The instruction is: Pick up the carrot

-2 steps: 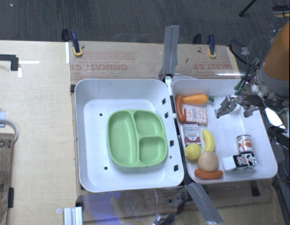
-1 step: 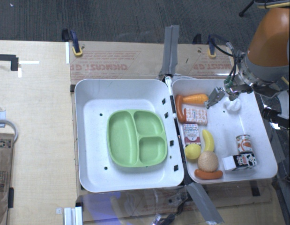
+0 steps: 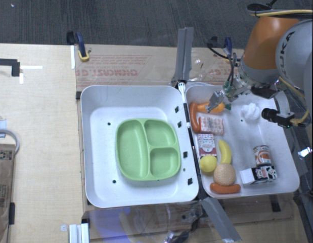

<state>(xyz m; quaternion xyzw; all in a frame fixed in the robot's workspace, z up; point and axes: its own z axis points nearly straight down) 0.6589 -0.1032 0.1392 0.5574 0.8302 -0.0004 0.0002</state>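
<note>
The carrot [image 3: 198, 110] lies in the far left corner of the right bin [image 3: 282, 135]. Its orange body runs along the bin's left wall and its green top [image 3: 215, 107] points right. My gripper [image 3: 220, 98] hangs low right over the green top, at the end of the grey and orange arm [image 3: 267, 44] that comes in from the right. The wrist hides where the gripper meets the carrot, so whether they touch is unclear.
Just in front of the carrot are a red-and-white packet [image 3: 210, 124] and a small carton [image 3: 207, 145]. A banana [image 3: 225, 151], lemon [image 3: 208, 163], tan ball [image 3: 224, 174], orange-red sausage [image 3: 225, 188], can [image 3: 262, 156] and white lump [image 3: 251, 111] share the bin. The left bin [image 3: 95, 135] holds a green divided plate [image 3: 147, 149].
</note>
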